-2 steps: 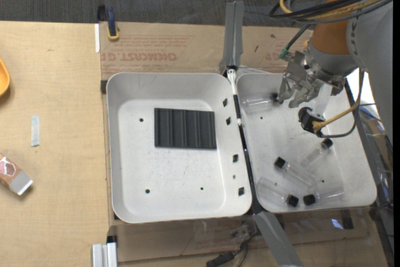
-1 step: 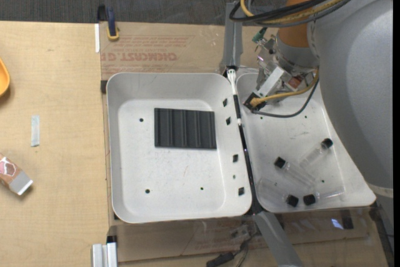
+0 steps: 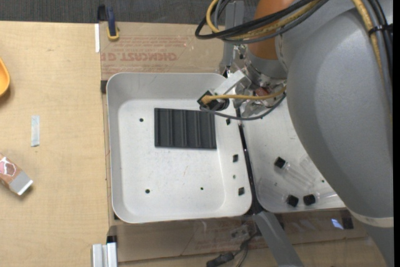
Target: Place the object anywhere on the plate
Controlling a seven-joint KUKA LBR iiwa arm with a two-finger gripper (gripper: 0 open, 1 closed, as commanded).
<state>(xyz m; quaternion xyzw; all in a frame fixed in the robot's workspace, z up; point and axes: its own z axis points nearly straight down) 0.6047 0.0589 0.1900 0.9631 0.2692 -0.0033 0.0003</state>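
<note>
A dark ribbed rectangular plate (image 3: pixel 185 128) lies flat in the left white bin (image 3: pixel 125 197), toward its far half. In the right bin (image 3: pixel 269 197), several clear vials with black caps (image 3: pixel 280 163) lie near the front, two caps side by side (image 3: pixel 300 200). My gripper (image 3: pixel 250 104) hangs under the orange wrist band over the wall between the two bins, just right of the plate's far right corner. The wrist and cables hide its lower end, and nothing can be seen held there.
The big grey arm body covers most of the right bin. On the wooden bench at the left lie a grey strip (image 3: pixel 35 131), a red and white packet (image 3: pixel 14 175) and an orange thing (image 3: pixel 3 78). A blue clamp (image 3: pixel 111 25) stands behind the left bin.
</note>
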